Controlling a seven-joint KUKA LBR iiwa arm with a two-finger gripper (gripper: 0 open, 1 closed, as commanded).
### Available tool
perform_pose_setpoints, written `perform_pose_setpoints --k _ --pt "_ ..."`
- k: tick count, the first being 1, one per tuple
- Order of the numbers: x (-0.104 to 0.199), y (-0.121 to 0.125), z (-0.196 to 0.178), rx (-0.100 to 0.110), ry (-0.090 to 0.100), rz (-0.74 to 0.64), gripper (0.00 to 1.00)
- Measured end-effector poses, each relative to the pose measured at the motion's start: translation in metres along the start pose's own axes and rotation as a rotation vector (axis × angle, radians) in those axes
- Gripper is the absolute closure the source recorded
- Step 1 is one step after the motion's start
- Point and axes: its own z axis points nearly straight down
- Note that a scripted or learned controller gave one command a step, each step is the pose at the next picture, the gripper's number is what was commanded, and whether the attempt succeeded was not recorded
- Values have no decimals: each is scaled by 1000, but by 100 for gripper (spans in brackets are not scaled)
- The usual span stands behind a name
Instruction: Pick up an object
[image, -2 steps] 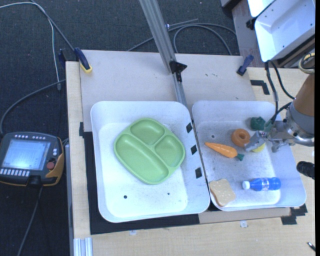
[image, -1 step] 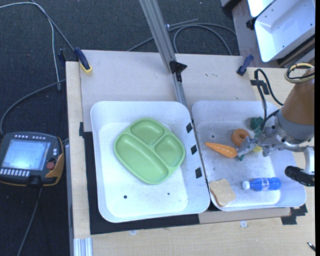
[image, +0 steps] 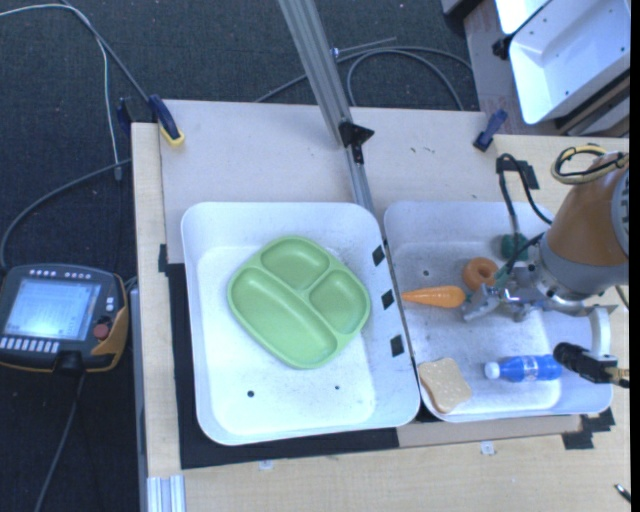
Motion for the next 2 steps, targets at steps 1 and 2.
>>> perform_pose_setpoints --k 1,2 --pt "-2 1 -13 -6 -5 1 100" --pt "-3 13 -66 -5 -3 -2 100"
